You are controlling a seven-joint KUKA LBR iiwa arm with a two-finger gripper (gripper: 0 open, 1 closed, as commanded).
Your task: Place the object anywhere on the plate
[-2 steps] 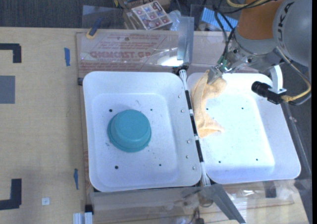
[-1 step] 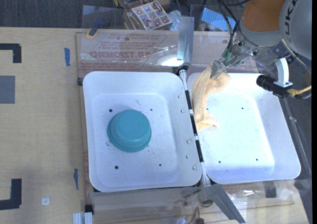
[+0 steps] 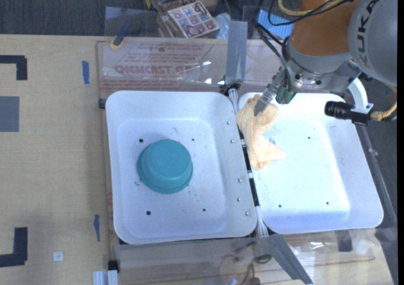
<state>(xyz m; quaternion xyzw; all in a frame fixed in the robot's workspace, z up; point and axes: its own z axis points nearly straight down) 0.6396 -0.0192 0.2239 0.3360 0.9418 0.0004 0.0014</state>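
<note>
Two shallow white bins sit side by side on your table (image 3: pixel 50 151). The left bin (image 3: pixel 126 214) holds one thing: a teal plate (image 3: pixel 165 165), round, lying upside down a little left of the bin's middle, well apart from the walls. The right bin (image 3: pixel 328 176) holds the object, a pale yellow cloth (image 3: pixel 260 139), crumpled against the bin's left wall near the far left corner. You will see the cloth runs long from its upper end by the gripper (image 3: pixel 260 107) down toward the near side, its long axis roughly along the divider between the bins, with the lower end fanning out a little to the right. Its upper end is drawn up into a narrow peak, and that peak sits between the fingers, which are pinched onto it; the rest hangs and drapes on the bin floor and against the wall. The fabric looks soft, wrinkled, cream to light yellow, with a small bluish mark near the lower folds. The arm (image 3: pixel 328 19) comes in from the right, grey with an orange band, wrist angled down toward the far left corner of the right bin. Plate and cloth are in separate bins, well apart.
</note>
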